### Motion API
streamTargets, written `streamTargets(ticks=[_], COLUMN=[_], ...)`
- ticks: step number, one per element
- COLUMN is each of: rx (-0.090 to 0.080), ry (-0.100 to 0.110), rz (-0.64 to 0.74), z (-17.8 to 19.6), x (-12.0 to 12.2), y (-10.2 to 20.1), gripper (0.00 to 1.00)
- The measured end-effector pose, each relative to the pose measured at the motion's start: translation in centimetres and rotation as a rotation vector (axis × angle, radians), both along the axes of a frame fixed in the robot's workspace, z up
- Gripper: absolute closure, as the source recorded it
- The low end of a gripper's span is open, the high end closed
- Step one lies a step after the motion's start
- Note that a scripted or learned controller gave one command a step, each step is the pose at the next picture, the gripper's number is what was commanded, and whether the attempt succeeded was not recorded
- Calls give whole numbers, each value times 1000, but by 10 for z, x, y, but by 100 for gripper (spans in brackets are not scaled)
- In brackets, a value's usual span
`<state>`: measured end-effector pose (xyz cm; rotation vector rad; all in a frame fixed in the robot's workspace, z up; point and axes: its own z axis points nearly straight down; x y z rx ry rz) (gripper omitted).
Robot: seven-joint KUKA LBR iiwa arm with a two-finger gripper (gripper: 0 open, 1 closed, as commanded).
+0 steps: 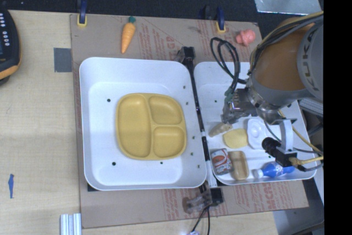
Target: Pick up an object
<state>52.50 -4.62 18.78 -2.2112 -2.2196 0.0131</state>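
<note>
Gripper [234, 110] lowered into right bin [212, 77], center-right of frame; finger state can't be told. Crowded by yellow piece [235, 138], can [219, 161], blue bottle [273, 170]. Divided plate [151, 126] seated in left bin [91, 118].

Arm [280, 63] over right bin [212, 82]; end effector [234, 113] low above small items; yellow tray [151, 125] in left bin [96, 118].

Two white bins [88, 118] are seen side by side. One yellow divided plate [151, 125], one toy carrot [127, 34], one small can [219, 161] and one pink toy [246, 37] are counted.
</note>
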Motion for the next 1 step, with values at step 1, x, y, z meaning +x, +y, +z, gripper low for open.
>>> streamTargets(ticks=[1], rx=[-1], ry=[-9], rz=[-1], z=[4], x=[2], y=[-1], gripper=[0])
